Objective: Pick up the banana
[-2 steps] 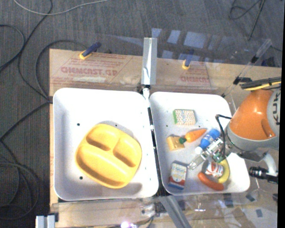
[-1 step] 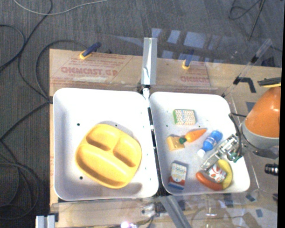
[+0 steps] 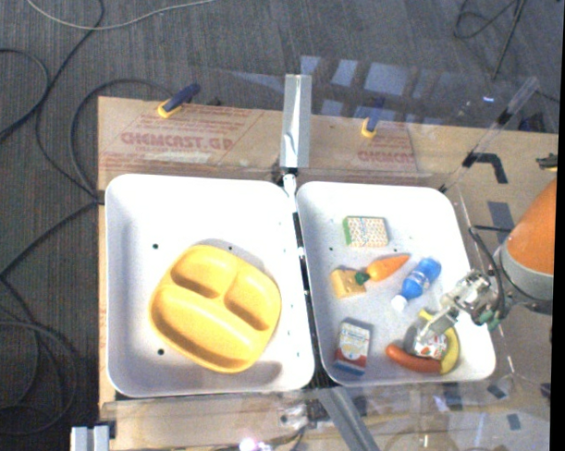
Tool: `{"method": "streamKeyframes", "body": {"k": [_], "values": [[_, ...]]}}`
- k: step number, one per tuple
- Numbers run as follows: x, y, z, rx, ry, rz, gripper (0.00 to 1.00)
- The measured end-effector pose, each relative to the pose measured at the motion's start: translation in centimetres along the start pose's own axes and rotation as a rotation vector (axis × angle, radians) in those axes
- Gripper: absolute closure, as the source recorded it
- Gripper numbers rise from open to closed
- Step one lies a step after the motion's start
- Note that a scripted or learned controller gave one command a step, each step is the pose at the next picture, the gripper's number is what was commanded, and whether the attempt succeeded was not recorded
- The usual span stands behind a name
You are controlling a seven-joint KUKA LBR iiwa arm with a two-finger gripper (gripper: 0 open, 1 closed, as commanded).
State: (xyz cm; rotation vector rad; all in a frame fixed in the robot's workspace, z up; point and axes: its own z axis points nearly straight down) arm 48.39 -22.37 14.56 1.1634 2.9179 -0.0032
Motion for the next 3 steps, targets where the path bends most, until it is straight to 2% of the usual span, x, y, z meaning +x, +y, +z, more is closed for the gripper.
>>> {"method": "streamKeyframes", "body": {"k": [1, 2, 3], "values": [[-0.2, 0.6, 5.5, -0.008, -0.008, -0.196, 0.0], [-0.5, 0.7, 5.6, -0.005, -0.006, -0.234, 0.0], [-4.4, 4.7, 4.9, -0.007, 0.0, -0.223, 0.0]]}}
